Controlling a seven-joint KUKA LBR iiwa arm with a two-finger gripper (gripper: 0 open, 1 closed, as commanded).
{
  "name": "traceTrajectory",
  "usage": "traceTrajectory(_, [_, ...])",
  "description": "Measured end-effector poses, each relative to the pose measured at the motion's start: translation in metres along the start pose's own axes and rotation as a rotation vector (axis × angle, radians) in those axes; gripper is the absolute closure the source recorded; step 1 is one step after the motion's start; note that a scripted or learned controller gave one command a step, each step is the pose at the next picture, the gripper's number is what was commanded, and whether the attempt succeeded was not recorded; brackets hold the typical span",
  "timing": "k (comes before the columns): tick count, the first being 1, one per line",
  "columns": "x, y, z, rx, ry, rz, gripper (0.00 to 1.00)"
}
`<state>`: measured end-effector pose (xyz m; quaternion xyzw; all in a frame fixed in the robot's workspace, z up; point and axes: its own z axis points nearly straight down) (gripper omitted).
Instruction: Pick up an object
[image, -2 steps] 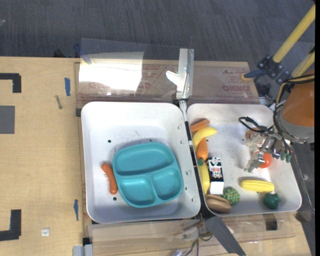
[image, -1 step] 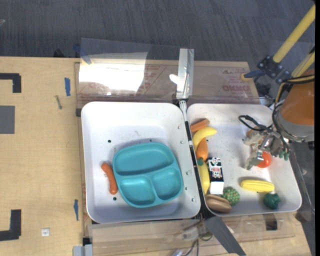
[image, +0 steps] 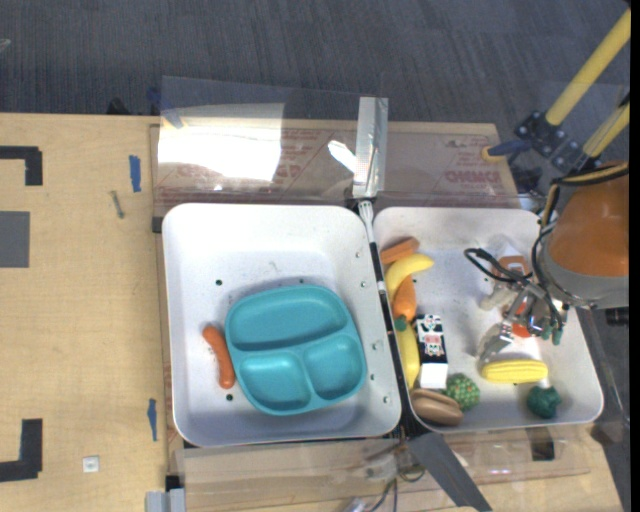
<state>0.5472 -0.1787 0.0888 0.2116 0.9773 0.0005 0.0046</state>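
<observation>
At lower right, the gripper (image: 505, 335), grip state unclear, hovers above the yellow toy corn (image: 514, 372): light, rigid, slippery; grasp across its middle.

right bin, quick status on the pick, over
Pincer low in right bin, above corn cob; nothing seen held. Broccoli and dark green piece flank the cob. Teal tray, sausage in left bin.

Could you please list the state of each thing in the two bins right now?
Teal plate: upright in the left bin, nothing in its compartments.
Sausage: lying beside the plate.
Banana: lying at the right bin's left wall.
Corn cob: lying flat below the end effector.
Broccoli: resting near the front.
</observation>
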Motion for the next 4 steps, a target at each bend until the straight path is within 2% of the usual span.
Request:
traceTrajectory(1, [-0.036,-0.019,0.001,-0.003,0.002,-0.092,0.0])
traceTrajectory(2, [-0.003,0.0,0.0,0.001,-0.002,0.093,0.0])
traceTrajectory(3, [-0.007,0.001,-0.013,-0.001,-0.014,0.091,1.0])
traceTrajectory(4, [0.031,0.027,-0.142,-0.002,-0.006,0.286,1.0])
